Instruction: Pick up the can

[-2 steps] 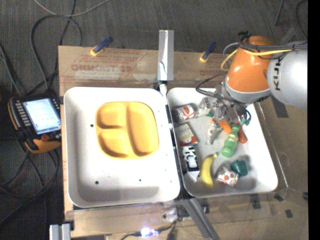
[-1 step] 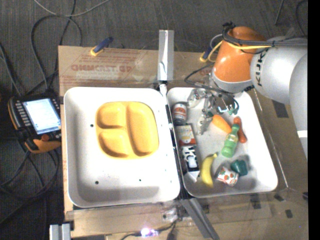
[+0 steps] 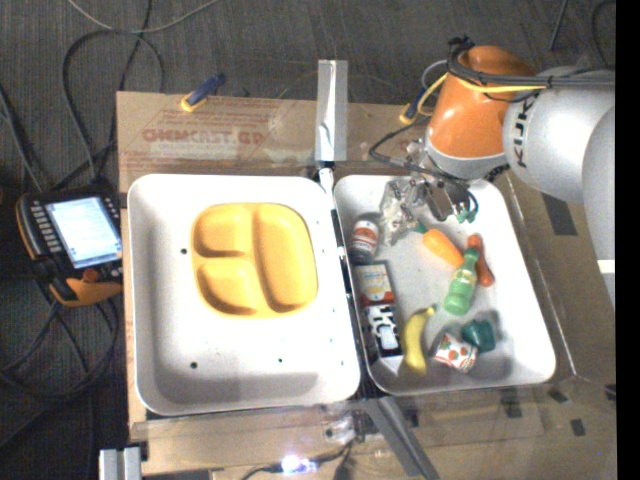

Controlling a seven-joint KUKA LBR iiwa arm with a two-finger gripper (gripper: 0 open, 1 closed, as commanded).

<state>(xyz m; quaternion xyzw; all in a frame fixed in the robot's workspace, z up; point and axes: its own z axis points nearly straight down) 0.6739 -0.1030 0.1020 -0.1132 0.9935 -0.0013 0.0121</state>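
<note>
A yellow divided tray [image 3: 255,258] is sitting in the white left bin [image 3: 160,368], while the white right bin [image 3: 525,298] is holding a red-and-white can [image 3: 365,236], orange carrot [image 3: 443,246], green bottle [image 3: 461,290] and yellow banana [image 3: 417,339].

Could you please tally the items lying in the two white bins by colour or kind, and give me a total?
Yellow divided tray, left bin: 1
Can, right bin: 1
Small boxes: 2
Orange carrot: 1
Green bottle: 1
Banana: 1
Small red piece: 1
Teal item: 1
Red-and-white item: 1
Total: 10
</note>
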